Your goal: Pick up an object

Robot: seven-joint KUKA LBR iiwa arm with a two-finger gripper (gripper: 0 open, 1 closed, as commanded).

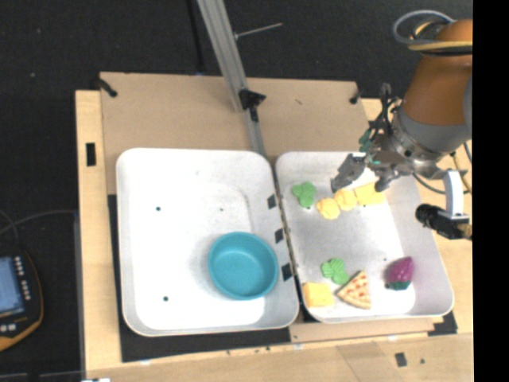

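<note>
Approach step in hand: tool, fingers apart and gripping nothing, is hovering over yellow pieces in right bin, upper-right of frame; next move needs descent & closure.

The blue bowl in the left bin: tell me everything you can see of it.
The blue bowl is a round, teal-blue bowl, plastic by its look, standing upright with its opening up and nothing visible inside. It sits on the floor of the left bin, toward that bin's near right corner, close to the wall shared with the right bin. Nothing else touches it.
</note>
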